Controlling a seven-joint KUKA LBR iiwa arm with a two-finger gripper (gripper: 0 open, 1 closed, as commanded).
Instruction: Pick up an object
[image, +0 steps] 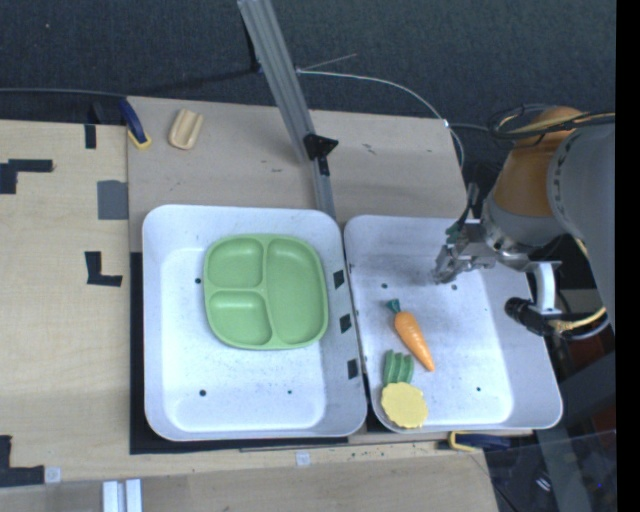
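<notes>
In the right bin (520, 390) lies an orange toy carrot (411, 339) with a green top, near the bin's middle. A yellow corn piece with green husk (402, 394) rests at the bin's front left corner. My gripper (452, 266) hangs low over the back of the right bin, up and to the right of the carrot. Nothing shows between its fingers. The left bin (170, 330) holds a green divided plate (266, 290).
A grey pole (290, 90) slants across the bench behind the bins. A small tan block (185, 129) and a blue-yellow item (133, 122) lie at the bench's back left. The arm's body (560, 190) and cables crowd the right side.
</notes>
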